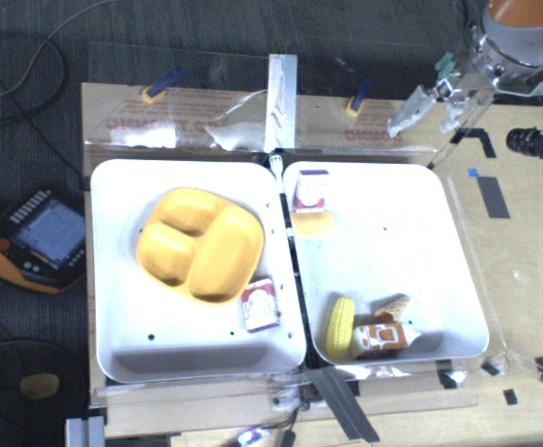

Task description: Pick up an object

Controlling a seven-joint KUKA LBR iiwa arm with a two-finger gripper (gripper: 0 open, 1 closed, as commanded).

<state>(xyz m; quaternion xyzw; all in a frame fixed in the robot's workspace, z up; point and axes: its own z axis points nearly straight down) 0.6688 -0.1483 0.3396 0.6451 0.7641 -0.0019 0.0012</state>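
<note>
Yellow corn [341, 326] at the right bin's [457, 250] 7 o'clock suits a centred top-down pinch; gripper [418, 108] fingers' spread indiscernible.

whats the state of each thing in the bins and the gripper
yellow divided dish: upside down in the left bin, domes up
small carton: lying tilted beside the dish's lower right
second small carton: at the right bin's top left
corn cob: lying flat, touching the brown packet
gripper: raised beyond the bins, holding nothing
</note>
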